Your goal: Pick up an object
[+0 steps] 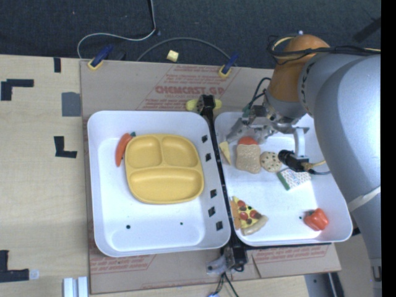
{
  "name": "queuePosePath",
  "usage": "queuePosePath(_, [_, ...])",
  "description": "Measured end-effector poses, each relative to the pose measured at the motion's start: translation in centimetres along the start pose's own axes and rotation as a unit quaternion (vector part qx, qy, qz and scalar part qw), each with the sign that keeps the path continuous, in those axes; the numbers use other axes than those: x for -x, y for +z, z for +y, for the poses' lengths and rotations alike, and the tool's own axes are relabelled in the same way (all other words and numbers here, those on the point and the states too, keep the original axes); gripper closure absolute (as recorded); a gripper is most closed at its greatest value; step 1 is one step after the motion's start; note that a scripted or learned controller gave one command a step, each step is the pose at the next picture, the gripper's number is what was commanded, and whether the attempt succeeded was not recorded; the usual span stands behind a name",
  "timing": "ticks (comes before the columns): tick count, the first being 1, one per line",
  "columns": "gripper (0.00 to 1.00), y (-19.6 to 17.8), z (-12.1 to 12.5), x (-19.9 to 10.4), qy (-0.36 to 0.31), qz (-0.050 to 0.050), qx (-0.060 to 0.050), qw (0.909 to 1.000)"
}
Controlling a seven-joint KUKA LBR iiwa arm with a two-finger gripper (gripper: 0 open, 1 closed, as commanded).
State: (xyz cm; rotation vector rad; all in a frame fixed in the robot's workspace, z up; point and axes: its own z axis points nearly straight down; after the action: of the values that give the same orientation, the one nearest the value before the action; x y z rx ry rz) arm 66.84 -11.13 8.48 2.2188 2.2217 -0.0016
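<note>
**Reaching Into the Right Bin for a Pick**

I am hanging my gripper (pixel 250 130) low over the far end of the right bin (pixel 291 228), right above a crowded little pile; whether anything sits in my grasp I cannot tell from this slant. Directly beneath me a bread slice (pixel 249 158) is lying with something red (pixel 247 141) at its far edge, and a round cracker (pixel 268 161) is resting just beside it, so I judge these the likeliest targets. Nearer the camera than me, a pizza slice (pixel 247 215) and a red pepper (pixel 316 219) are lying apart. Across the divider, a yellow sectioned plate (pixel 164 167) and a carrot (pixel 122 148) are occupying the left bin (pixel 105 228). Red lettering on the cardboard (pixel 185 88) under the bins is showing, too blurred to read.
</note>
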Motion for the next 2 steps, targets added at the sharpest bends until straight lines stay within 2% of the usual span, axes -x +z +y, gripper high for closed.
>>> queuePosePath(1, [0.00, 0.0, 0.0, -0.1, 0.000, 0.000, 0.000, 1.0000])
queuePosePath(2, [0.00, 0.0, -1.1, -0.5, 0.001, 0.000, 0.000, 1.0000])
